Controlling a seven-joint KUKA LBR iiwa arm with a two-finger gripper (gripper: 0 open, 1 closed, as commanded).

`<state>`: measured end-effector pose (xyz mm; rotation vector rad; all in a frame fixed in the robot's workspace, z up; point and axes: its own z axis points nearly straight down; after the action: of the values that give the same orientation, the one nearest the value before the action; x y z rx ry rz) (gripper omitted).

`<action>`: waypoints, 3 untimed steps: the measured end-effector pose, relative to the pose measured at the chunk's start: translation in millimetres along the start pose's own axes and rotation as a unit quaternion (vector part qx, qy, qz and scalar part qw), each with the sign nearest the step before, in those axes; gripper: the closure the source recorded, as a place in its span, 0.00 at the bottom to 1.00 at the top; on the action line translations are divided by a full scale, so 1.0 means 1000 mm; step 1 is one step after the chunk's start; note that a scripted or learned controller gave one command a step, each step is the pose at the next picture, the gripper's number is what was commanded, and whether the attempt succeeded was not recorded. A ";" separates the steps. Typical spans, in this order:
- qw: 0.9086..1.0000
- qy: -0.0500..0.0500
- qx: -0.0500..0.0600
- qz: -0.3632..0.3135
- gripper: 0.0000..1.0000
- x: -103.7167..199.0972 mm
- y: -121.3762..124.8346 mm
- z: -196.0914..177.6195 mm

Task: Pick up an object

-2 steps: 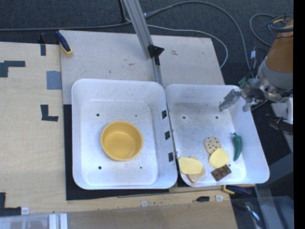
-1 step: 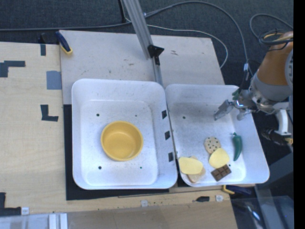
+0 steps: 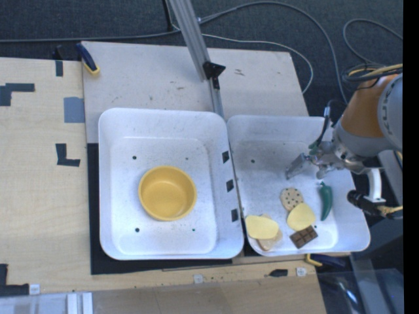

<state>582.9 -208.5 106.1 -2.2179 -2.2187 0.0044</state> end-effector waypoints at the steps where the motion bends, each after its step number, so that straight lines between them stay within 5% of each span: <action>1: 1.000 -0.001 -0.002 0.000 1.00 0.000 0.001 -0.013; 3: 1.000 -0.001 -0.004 0.000 1.00 0.001 0.007 -0.097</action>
<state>590.4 -207.3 203.1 -2.2223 -2.2235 -0.0019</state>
